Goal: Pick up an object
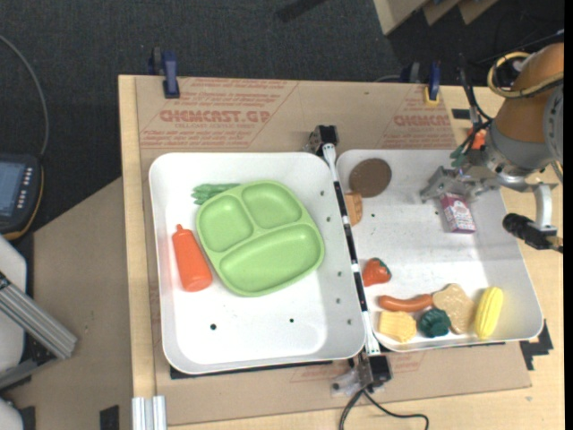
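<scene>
Overhead, slanted — both bins (269, 348)

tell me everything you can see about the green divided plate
The green divided plate is a light green, plastic-looking tray with rounded corners and three compartments, two small and one large. It lies flat, turned at a slant, in the left bin. An orange bottle lies against its left edge; a green leafy item touches its upper corner.
</scene>
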